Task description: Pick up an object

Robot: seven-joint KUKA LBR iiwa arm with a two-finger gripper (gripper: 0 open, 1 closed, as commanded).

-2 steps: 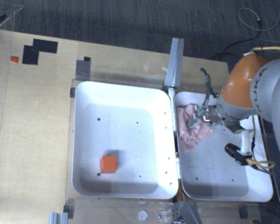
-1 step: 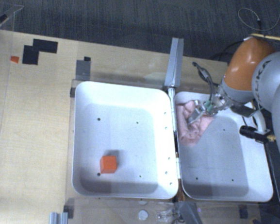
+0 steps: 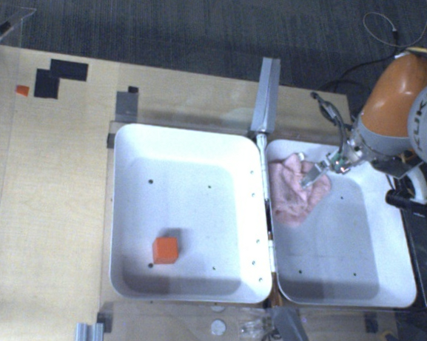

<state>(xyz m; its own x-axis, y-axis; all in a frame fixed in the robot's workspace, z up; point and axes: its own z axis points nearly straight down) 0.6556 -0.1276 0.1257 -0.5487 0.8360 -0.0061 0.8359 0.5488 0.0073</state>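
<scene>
The arm [image 3: 409, 101] leans in from the upper right of the frame, wrist tipped down toward the right bin [image 3: 353, 275]. The claw [image 3: 318, 175] sits low over the pink cloth [image 3: 293, 191], at the cloth's upper right edge, touching it or very nearly. Whether the claw is spread or pinched I cannot tell; it is small and blurs into the folds.

The cloth is bunched against the bin's left wall, in the upper left of that bin, so the arm has to reach right across to get at it, which I'd guess is why it comes in at such a slant.

Over in the left bin [image 3: 193, 149], an orange block [image 3: 166, 250] sits alone toward the lower left, well apart from the claw.
</scene>
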